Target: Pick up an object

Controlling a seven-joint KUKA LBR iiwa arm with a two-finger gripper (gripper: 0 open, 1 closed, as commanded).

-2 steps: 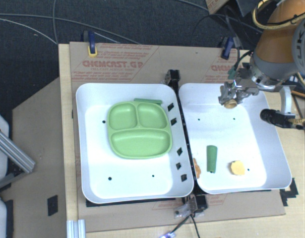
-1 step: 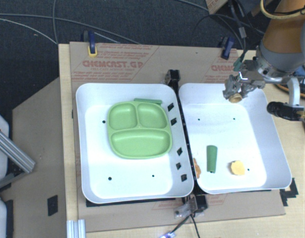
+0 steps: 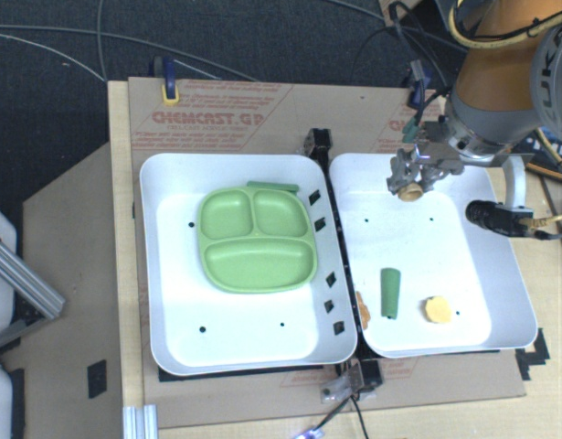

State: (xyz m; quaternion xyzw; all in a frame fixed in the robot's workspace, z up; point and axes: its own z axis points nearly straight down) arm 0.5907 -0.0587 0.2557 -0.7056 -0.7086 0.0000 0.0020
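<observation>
The gripper [image 3: 409,187] was found above the far end of the right bin [image 3: 500,273]; its finger state could not be told. No object was seen held. A green block [image 3: 390,293] and a yellow piece [image 3: 438,310] lay at the near end, well apart from it. The pick was judged outstanding.

dark carpet [image 3: 61,90], cardboard-topped bench [image 3: 262,108]
</observation>
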